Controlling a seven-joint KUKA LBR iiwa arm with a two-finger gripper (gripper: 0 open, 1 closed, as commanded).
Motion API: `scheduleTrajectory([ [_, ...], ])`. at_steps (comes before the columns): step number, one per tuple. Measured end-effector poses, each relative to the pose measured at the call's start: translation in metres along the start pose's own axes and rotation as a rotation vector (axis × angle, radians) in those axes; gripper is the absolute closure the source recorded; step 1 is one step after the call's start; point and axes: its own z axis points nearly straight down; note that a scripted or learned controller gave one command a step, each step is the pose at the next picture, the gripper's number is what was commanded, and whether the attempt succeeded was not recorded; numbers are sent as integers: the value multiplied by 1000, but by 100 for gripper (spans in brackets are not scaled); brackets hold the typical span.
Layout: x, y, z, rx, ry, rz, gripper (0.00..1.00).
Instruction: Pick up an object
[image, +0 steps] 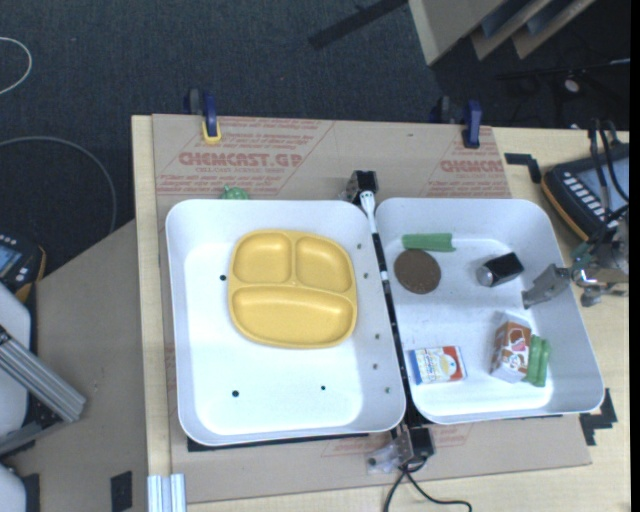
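A gripper (545, 287) hovers at the right bin's (470, 405) right rim; whether its fingers are apart is unclear. Just left of it lies a dark cylinder (498, 269), beyond that a brown disc (417, 271), with a small carton (513, 351) below

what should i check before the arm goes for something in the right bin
1. Tool over the right bin: ok, at its right rim.
2. Tool free of a load: cannot tell.
3. Nearest target, black block, apart from the brown disc: ok.
4. Small carton clear of neighbours: not ok, a green piece lies against it.
5. Flat packet lying alone: ok.
6. Yellow plate out of the way: ok, in the left bin.
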Motion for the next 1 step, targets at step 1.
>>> scheduleTrajectory([
  [1, -5, -22, 146, 4, 4, 4, 0],
])
